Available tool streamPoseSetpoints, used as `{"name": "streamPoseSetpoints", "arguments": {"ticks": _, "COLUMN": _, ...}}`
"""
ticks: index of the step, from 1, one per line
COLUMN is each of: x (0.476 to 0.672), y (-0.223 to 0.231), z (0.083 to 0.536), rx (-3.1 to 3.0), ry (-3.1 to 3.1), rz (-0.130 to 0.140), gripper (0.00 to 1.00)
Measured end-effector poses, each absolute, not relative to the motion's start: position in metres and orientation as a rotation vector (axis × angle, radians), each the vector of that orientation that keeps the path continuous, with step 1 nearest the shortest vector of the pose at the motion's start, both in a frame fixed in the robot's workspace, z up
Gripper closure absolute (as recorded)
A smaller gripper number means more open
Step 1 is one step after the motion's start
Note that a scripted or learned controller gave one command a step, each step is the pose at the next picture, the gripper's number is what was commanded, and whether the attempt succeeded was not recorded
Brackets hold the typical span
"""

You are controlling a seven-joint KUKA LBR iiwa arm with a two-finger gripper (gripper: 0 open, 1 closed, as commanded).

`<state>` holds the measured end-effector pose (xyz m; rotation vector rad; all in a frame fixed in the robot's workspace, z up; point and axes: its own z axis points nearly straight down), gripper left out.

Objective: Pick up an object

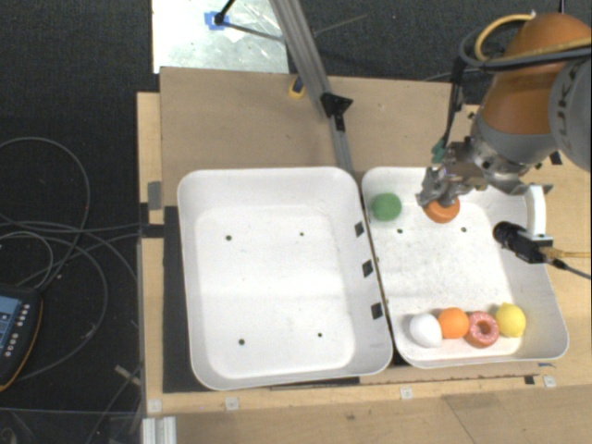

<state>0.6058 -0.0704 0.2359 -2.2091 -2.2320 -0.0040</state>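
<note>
The pincer is set on an orange object; its grip cannot be told, lifting is left.

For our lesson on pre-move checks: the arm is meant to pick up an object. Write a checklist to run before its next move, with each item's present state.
1. Gripper over the right bin: ok.
2. Gripper at a target, the orange object directly under it: ok.
3. Object between the fingers: cannot tell.
4. Green ball apart from the gripper: ok.
5. Front-edge row, white ball, orange ball, pink donut, yellow ball, away from the arm: ok.
6. Cable at the bin's right rim out of the way: cannot tell.
</note>
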Motion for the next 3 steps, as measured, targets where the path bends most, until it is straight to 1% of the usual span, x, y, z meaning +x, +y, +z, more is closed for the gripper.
{"name": "streamPoseSetpoints", "arguments": {"ticks": 1, "x": 0.597, "y": -0.013, "z": 0.226, "rx": -2.207, "ry": -2.232, "rz": -0.002, "gripper": 1.00}}
{"name": "streamPoseSetpoints", "arguments": {"ticks": 3, "x": 0.573, "y": 0.084, "z": 0.213, "rx": -2.208, "ry": -2.231, "rz": -0.001, "gripper": 1.00}}
